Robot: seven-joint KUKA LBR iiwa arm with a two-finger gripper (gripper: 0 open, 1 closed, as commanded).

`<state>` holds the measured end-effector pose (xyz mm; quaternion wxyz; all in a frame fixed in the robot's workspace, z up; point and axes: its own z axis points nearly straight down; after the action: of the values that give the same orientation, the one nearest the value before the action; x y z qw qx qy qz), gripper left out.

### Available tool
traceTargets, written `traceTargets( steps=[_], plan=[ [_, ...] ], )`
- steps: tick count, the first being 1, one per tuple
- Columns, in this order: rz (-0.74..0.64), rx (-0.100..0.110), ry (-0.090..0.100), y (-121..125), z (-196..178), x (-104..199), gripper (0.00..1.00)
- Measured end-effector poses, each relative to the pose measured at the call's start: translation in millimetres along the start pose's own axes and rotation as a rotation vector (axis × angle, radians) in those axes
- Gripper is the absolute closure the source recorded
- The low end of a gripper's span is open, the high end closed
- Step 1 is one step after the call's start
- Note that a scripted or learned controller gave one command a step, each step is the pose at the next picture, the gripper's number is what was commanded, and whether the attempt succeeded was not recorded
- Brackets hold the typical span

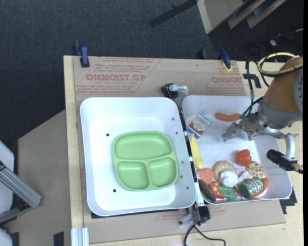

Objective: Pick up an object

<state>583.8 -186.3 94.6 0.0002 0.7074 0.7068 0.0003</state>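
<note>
Toys: heaped at right bin's near end.
Gripper: fingers spread apart, holding nothing, low over that bin, near sausage.

We see dark blue carpet around the brown tabletop, with pale wooden furniture at one o'clock.

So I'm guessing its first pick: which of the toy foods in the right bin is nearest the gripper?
The orange hot dog, alone by the bin's far wall, just left of the gripper. The other foods lie farther off toward the near wall.
</note>
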Motion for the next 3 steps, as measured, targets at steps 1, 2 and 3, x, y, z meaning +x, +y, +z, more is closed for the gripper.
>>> traceTargets(
  steps=[1, 2, 3],
  plan=[
    [0.000, 0.007, 0.003, -39, 11, 5, 0.00],
    [0.001, 0.004, 0.002, -77, 10, 24, 0.00],
    [0.001, -0.001, -0.001, -75, 0, 23, 1.00]
  ],
)
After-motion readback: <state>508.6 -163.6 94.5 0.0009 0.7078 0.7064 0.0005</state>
